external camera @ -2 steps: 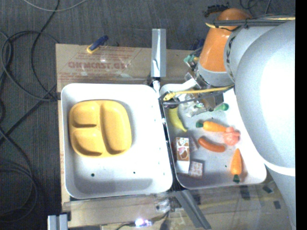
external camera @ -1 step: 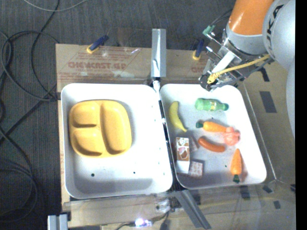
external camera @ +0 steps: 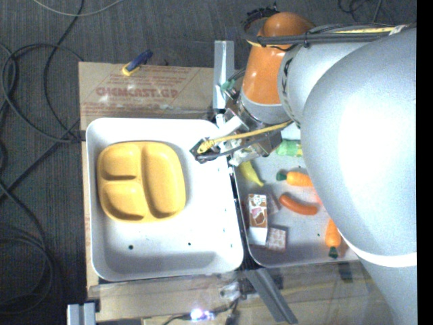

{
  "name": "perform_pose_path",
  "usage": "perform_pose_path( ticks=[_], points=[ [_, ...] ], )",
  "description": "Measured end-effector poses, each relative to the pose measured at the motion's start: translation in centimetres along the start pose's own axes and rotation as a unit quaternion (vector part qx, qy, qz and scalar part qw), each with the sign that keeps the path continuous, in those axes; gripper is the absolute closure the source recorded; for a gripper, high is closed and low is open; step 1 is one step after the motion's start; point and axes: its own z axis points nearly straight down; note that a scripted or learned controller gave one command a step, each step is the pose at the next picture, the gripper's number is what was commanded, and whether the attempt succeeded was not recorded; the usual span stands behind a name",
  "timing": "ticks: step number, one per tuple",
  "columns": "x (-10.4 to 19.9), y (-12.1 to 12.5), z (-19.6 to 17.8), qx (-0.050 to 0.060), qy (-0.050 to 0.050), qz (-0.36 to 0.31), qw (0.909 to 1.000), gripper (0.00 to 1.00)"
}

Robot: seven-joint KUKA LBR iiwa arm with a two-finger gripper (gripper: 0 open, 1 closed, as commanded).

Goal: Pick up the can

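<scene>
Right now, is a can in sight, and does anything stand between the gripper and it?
I can make out no can. The grey arm hides much of the right white bin, so I cannot judge the way. The gripper hangs over the left white bin's right edge, beside the yellow divided plastic tray.

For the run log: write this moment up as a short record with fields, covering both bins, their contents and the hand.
left bin: holds a yellow divided tray
right bin: banana, two carrots, sausage, two small packets, green item
can: not identifiable among the items
hand: over the right edge of the left bin, near the divide
hand state: cannot tell
arm: covers much of the right bin
</scene>
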Motion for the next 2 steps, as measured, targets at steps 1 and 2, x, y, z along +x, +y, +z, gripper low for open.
perform_pose_path(
  ticks=[1,2],
  points=[
    [-6.4,-3.2,-0.6,0.0,0.0,-0.041,0.9992,1.0],
    [-4.6,-12.5,-1.8,-0.001,0.0,-0.117,0.9932,1.0]
  ],
)
